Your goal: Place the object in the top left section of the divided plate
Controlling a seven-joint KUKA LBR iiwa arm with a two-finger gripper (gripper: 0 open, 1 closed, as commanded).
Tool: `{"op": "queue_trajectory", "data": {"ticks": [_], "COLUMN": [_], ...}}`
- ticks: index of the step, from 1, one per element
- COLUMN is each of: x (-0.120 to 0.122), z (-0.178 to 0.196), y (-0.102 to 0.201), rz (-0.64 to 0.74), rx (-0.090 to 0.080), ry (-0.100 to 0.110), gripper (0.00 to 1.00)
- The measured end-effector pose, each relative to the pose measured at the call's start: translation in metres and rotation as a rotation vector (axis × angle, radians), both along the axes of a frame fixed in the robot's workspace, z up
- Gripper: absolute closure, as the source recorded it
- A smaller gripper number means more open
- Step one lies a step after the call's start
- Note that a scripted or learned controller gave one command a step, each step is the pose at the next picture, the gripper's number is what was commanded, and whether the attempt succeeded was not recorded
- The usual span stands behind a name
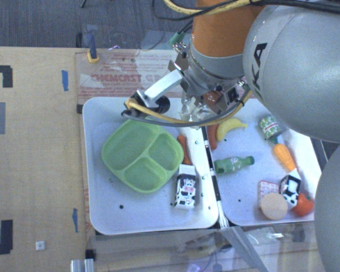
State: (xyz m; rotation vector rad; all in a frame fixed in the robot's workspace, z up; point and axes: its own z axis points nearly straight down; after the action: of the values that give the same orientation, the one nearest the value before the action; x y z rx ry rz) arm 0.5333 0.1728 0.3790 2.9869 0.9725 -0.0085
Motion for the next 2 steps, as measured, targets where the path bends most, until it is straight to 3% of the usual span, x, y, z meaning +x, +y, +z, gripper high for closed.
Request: {"op": "queue_trajectory", "data": {"ticks": [1, 2], "x": [-0.041, -0.023], "z": [-0.064, -0.023], "y": [-0.034, -0.079], "rz": [-0.159, -0.237], "rx": [-0.001, -0.002], "ry": [0.0, -0.003], "gripper": [1.0, 1.0]}}
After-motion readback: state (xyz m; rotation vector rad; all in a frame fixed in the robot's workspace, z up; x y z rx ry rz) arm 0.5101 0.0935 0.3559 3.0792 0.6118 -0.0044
